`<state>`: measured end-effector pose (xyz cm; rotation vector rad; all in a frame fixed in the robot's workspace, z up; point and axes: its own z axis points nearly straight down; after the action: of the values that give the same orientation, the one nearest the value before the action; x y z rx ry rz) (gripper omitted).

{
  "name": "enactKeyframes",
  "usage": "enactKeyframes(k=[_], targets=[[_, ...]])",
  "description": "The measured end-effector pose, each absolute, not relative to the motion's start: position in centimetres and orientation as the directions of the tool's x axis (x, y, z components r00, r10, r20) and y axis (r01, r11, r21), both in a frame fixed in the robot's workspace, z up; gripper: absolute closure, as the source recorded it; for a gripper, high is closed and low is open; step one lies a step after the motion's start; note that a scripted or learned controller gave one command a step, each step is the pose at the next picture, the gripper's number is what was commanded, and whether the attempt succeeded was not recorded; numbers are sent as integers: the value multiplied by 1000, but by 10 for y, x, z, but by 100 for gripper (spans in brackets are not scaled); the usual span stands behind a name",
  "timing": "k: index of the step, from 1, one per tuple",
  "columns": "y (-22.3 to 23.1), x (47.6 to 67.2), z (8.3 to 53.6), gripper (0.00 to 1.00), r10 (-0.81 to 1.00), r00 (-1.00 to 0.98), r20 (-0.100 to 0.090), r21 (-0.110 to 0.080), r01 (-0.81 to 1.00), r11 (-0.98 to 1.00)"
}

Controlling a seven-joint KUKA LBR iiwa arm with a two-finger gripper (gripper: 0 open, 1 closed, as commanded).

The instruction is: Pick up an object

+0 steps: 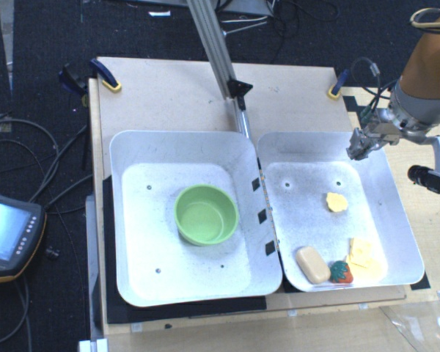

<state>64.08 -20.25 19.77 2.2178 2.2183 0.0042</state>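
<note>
Over right bin, far-right corner: the arm's two-finger gripper point(357, 149), dark and small in the camera view
Jaws: can't tell how they stand, too dark and blurred; nothing visible between them
Arm: grey with orange section point(425, 61) above the wrist, reaching in from the right, cables looped by the wrist
Right bin: shallow white tray point(308, 189), gripper sits above its far-right rim
Nearest object: small yellow crumpled lump point(337, 202), mid-right of the right bin, apart from the gripper, toward the camera
Near edge of right bin: tan rounded oblong block point(312, 264); just beside it on the right a small green-and-red object point(341, 271); pale yellow flat piece point(364, 257) touching or overlapping that one, can't tell which
Left bin: shallow white tray point(143, 196) with a light green round plastic bowl point(206, 215) upright near its centre
Bins: side by side, inner edges meeting, black clips along the seam
Bench: light wooden board point(169, 94) under both bins, yellow-tipped clamps at its far corners
Off bench, left: handheld pendant with lit screen point(7, 233) on the dark floor
</note>
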Motion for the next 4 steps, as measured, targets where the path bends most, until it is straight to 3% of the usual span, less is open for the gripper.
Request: enactKeyframes(k=[1, 2, 4], targets=[[-203, 642, 248, 100, 1000, 0, -1, 5, 1000, 0], [-156, 632, 238, 100, 1000, -4, 1, 0, 1000, 4], [-46, 594, 222, 100, 1000, -5, 1, -1, 1000, 5]])
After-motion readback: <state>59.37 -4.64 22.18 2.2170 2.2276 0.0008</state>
